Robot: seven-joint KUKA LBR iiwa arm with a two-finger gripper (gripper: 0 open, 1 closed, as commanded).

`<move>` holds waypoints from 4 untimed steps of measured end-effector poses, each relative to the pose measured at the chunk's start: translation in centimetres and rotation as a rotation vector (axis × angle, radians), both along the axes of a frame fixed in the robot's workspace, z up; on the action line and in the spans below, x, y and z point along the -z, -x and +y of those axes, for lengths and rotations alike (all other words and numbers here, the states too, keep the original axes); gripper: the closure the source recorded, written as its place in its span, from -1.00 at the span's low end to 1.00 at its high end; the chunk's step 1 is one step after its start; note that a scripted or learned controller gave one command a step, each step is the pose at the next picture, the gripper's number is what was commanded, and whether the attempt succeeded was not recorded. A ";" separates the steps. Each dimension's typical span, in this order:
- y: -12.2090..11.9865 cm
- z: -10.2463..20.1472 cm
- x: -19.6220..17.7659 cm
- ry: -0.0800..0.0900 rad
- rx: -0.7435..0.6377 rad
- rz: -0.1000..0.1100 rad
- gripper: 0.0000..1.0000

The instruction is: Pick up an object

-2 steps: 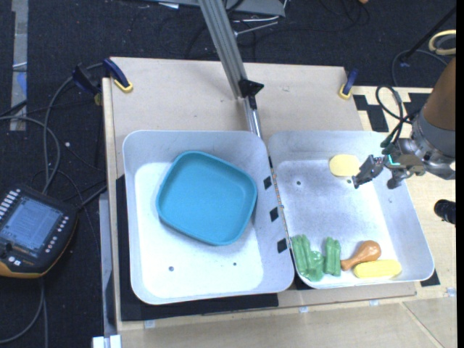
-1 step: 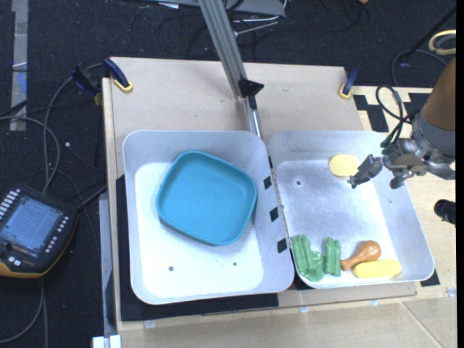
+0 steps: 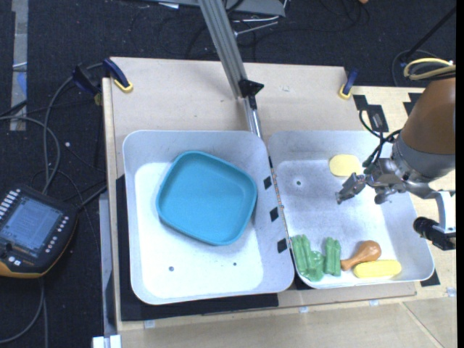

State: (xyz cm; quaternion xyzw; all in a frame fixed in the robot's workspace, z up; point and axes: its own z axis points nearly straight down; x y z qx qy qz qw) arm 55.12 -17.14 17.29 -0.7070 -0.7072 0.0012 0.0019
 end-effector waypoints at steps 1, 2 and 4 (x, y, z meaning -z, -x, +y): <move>0.5 -0.9 5.3 0.000 0.001 0.001 -1.00; 0.5 -0.9 7.9 0.000 0.000 -0.003 -1.00; 0.8 -1.3 2.3 0.002 0.001 -0.008 1.00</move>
